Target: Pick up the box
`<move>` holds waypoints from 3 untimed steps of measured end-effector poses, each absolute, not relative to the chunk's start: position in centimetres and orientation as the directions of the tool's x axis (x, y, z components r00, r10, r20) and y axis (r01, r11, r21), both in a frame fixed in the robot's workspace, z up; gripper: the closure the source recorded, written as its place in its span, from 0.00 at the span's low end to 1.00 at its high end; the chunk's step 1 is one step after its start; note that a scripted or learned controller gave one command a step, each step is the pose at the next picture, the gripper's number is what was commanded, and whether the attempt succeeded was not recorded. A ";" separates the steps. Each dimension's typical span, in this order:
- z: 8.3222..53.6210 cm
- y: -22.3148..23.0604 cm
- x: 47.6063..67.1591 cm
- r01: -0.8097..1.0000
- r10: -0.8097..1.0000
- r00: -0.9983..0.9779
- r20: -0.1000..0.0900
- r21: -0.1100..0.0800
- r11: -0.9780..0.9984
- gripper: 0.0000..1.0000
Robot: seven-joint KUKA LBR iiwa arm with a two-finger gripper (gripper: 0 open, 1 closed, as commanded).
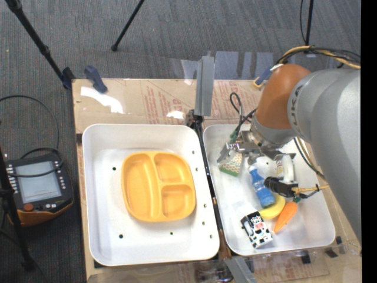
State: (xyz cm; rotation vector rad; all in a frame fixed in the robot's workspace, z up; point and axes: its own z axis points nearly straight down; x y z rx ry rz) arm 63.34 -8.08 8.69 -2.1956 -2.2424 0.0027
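The box (257, 229), black and white, lies at the bottom of the right bin (318, 234). The end effector (234, 153) sits higher up, by a green packet (231, 165); I cannot tell its grip. Next, it must move down to the box.

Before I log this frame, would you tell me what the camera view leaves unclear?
- Gripper: finger state, too small and cluttered against the green packet.
- Blue bottle: top end hidden beneath the wrist.
- Banana: partly covered by the bottle and carrot.
- Box: print too small to read.
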 end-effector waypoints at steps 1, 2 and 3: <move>9.5 -8.0 63.3 1.000 1.000 -0.021 0.003 -0.007 0.021 1.00; 18.7 -6.1 64.4 0.987 0.987 -0.164 0.001 -0.001 0.164 1.00; 18.6 -2.4 64.1 0.978 0.978 -0.211 0.001 -0.003 0.211 1.00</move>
